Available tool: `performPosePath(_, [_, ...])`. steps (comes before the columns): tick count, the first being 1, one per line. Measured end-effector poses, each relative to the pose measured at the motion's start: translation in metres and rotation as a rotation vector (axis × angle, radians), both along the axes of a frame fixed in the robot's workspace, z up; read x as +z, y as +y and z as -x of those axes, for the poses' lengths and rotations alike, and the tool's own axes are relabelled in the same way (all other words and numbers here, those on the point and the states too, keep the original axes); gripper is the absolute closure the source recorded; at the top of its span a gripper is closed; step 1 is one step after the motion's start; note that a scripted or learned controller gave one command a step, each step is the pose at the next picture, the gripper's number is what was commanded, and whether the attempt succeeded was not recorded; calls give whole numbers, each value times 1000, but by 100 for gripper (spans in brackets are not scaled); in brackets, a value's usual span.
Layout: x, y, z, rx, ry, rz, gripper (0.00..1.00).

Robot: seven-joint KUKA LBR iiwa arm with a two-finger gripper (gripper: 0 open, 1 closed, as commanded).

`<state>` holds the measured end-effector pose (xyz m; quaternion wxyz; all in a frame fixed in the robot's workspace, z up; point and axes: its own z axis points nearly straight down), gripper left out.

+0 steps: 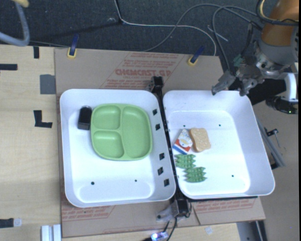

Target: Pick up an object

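My pincer (232, 86) – spread, empty | target: bread slice (200, 139) | I'd descend centred, clear of 2 pea pods (190, 167)

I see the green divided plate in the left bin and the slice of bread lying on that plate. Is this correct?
Not quite. The green divided plate is in the left bin, but the slice of bread is not on it. The camera view shows the bread on the floor of the right bin, next to a small packet.

Tan bread slice (200, 139), carton (183, 141), 2 green pods (190, 167) lie flat
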<state>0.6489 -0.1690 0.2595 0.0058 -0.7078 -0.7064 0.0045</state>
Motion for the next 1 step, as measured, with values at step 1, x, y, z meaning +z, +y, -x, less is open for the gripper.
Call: performPosePath(1, [9,1,-2,3,-13,2,0])
